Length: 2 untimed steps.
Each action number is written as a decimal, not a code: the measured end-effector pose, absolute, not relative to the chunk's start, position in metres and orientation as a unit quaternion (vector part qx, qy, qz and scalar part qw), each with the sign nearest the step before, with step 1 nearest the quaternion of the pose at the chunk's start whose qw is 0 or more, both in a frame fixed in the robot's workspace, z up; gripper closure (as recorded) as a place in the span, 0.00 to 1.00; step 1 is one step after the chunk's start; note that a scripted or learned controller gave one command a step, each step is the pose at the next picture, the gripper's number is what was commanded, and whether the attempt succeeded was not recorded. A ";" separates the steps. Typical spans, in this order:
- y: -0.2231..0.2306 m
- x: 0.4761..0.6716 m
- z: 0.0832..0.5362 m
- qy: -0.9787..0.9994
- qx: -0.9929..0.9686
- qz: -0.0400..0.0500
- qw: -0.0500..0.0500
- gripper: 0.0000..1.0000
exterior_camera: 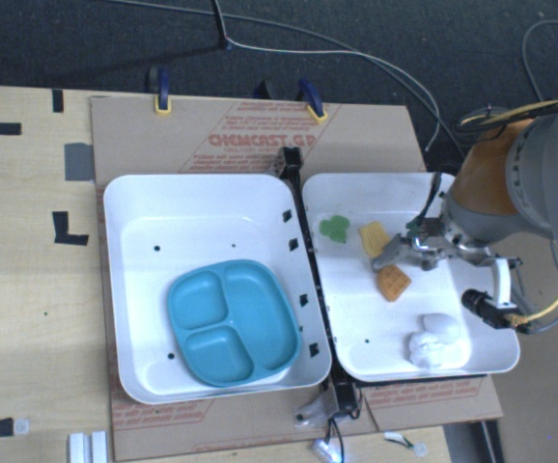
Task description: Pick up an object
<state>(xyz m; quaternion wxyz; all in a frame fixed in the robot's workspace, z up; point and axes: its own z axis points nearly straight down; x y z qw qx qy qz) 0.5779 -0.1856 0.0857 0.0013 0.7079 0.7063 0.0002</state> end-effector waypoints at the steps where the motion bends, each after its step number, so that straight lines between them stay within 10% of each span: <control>1: -0.150 0.553 0.086 0.708 0.707 0.000 0.001 0.00; 2: -0.185 0.561 0.086 0.707 0.707 0.000 0.001 0.00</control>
